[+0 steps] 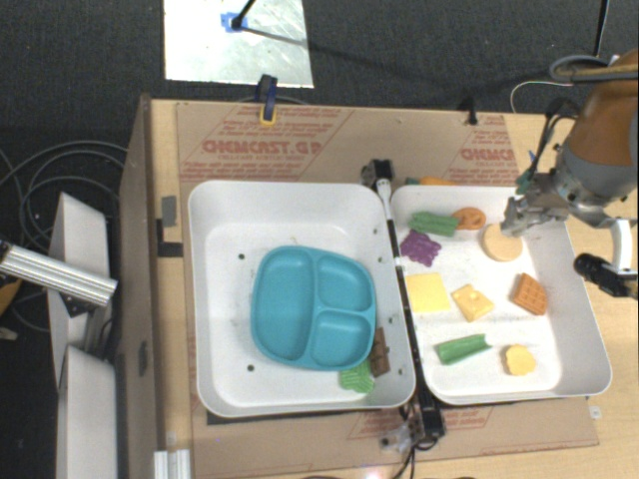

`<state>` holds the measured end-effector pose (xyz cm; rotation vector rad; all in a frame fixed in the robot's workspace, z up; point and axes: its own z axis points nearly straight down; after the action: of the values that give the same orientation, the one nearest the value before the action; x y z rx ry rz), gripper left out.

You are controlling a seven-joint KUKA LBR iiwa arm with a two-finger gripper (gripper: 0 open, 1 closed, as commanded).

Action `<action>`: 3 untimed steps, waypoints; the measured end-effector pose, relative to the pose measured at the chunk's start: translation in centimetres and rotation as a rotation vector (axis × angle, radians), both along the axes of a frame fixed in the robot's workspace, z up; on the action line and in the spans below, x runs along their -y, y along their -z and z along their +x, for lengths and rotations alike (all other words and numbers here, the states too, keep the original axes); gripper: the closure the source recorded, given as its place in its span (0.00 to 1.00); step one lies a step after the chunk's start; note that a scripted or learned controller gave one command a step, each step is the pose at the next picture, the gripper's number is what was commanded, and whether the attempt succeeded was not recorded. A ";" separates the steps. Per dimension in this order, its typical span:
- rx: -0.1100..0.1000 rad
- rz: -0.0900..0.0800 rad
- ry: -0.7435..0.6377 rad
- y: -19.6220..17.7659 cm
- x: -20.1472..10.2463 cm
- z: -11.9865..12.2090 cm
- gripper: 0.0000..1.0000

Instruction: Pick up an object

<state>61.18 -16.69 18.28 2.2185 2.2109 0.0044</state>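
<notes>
A pale round biscuit-like disc lies flat near the far right of the right bin, and the tool hangs directly over its far edge; whether the two touch cannot be told, nor how the tool's tips stand, and nothing can be seen in its hold. The grey arm reaches in from the right above that bin. Left of the disc are an orange piece, a green vegetable and a purple bunch. Nearer the viewer lie a yellow square, a yellow wedge, a waffle piece, a green pod and a small yellow-orange lump. The left bin holds a blue divided plate, with a green leafy piece and a brown piece at its near right. Both bins rest on the table.
</notes>
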 end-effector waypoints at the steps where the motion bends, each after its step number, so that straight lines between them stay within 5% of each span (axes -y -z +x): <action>1: -0.006 0.003 -0.005 0.5 -0.4 0.0 0.00; 2: -0.001 0.000 -0.005 10.0 0.1 0.8 0.00; 3: 0.002 0.000 -0.008 6.6 4.2 5.3 0.00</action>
<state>66.52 -20.85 11.63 2.2097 2.2187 0.0067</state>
